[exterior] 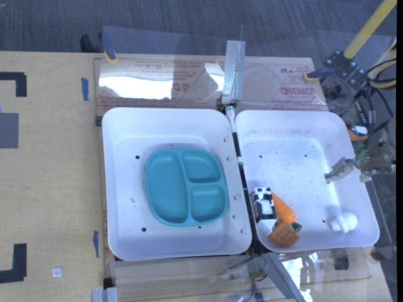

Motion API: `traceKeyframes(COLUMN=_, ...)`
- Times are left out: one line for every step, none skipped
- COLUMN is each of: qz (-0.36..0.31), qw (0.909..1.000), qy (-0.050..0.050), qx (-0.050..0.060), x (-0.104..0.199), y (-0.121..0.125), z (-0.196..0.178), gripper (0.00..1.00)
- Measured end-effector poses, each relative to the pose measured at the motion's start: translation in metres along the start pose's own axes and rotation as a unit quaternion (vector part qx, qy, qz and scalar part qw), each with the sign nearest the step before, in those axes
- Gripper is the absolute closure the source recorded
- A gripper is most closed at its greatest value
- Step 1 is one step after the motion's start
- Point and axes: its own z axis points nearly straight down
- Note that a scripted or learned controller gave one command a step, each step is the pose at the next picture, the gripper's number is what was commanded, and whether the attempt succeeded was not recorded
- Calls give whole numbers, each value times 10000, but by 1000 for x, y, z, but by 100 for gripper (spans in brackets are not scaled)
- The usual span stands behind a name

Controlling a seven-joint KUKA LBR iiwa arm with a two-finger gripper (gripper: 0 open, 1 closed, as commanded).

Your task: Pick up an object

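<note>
Red printing on the clear panel [189,80] is too blurred to read.

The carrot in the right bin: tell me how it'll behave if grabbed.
The carrot tapers, so it may slip out of a pinch. It looks like a small toy, likely light. It lies against a waffle and a black-and-white toy, so those would probably shift too.

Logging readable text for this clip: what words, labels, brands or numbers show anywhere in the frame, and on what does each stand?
Red print on the clear panel behind the bins, left part: mirrored and washed out by glare, unreadable.
Red print on the same panel's right part: also reversed, too blurred to read.
Teal divided tray, both white bins, the toys: no text visible.
</note>
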Motion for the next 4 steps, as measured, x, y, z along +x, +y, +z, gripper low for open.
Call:
traceKeyframes(qz=-929, qw=9957, qy=-17, qx=-21, x=-15, y=47, z=8, gripper=0)
traceKeyframes(qz=-1681, qw=9858, qy=-21, qx=-26, x=-14, y=86, z=23, gripper=0)
traceKeyframes(qz=-1957, qw=9807, qy=4, qx=10, x=45, y=-11, z=71, gripper=0)
traceKeyframes(qz=-1891, qw=9819, qy=-6, qx=-27, x=-5, y=46, z=99, gripper=0)
